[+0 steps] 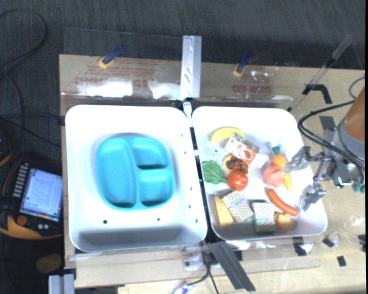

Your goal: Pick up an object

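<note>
My gripper (306, 177) hangs over the right edge of the right bin (251, 113), its two fingers (302, 157) spread apart and open, with nothing between them. Just left of it lie a pink and orange toy (273, 174) and a small orange piece (278, 160). An orange-red sausage (283, 202) lies below them, near the lower finger. Further left sit a red tomato (237, 180), a green leaf (213, 171), a yellow piece (226, 133), a small printed box (242, 147), a cheese wedge (221, 212) and two patterned blocks (237, 205).
The left bin (86, 225) holds a blue divided plate (134, 170). Black cables (319, 124) loop over the bench right of the right bin. A handheld controller (34, 195) lies off the bench at the left.
</note>
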You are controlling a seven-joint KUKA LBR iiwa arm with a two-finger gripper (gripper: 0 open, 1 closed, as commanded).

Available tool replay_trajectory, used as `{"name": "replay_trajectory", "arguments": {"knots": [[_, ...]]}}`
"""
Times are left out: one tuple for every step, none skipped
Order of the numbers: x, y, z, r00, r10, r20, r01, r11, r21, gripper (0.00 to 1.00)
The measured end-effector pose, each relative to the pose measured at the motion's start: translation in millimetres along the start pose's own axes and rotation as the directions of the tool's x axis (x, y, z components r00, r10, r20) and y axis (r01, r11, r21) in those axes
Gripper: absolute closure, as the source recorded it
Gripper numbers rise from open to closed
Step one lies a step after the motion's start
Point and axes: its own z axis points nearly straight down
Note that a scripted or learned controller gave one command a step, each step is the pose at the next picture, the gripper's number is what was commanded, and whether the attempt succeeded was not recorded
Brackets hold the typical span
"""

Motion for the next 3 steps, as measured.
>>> {"name": "replay_trajectory", "arguments": {"knots": [[-8,-1,105,0.915,0.404,0.002,-0.404,0.915,0.0,0.0],[-1,61,126,0.762,0.647,0.019,-0.647,0.763,-0.006,0.0],[5,79,63,0.656,0.754,-0.001,-0.754,0.656,0.003,0.0]]}}
